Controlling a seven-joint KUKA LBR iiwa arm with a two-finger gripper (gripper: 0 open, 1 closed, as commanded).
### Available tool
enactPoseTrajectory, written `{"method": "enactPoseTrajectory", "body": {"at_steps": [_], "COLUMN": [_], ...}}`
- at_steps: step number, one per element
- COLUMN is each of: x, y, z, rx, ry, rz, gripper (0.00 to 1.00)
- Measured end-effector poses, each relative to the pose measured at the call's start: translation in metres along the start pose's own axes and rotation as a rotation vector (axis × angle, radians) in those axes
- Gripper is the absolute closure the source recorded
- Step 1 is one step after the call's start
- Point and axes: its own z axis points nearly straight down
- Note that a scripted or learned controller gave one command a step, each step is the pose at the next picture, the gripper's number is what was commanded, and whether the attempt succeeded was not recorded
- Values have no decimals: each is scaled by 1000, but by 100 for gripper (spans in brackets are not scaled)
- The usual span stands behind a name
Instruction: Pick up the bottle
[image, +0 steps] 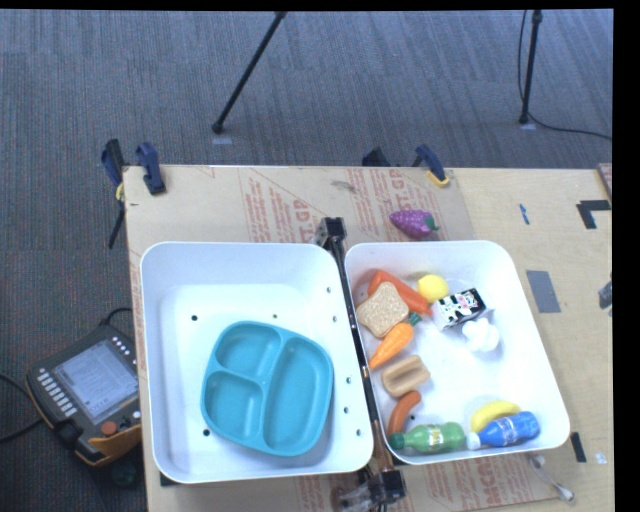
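We saw the green bottle (430, 438) lying along the right bin's (530, 300) front wall, touching the blue bottle (508, 430); no hand state could be told.

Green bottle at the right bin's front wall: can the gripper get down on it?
Probably, but tight. The green bottle lies uncovered, with the bin wall just in front, a sausage behind and the blue bottle beside it.

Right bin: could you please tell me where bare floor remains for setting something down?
In the right bin, bare floor lies between the white piece and the banana. The left side, from toast to green bottle, is crowded.
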Motion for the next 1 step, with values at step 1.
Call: {"method": "enactPoseTrajectory", "body": {"at_steps": [1], "x": [-4], "y": [-2], "z": [7], "rx": [-2], "ry": [1], "rz": [-363], "gripper": [100]}}
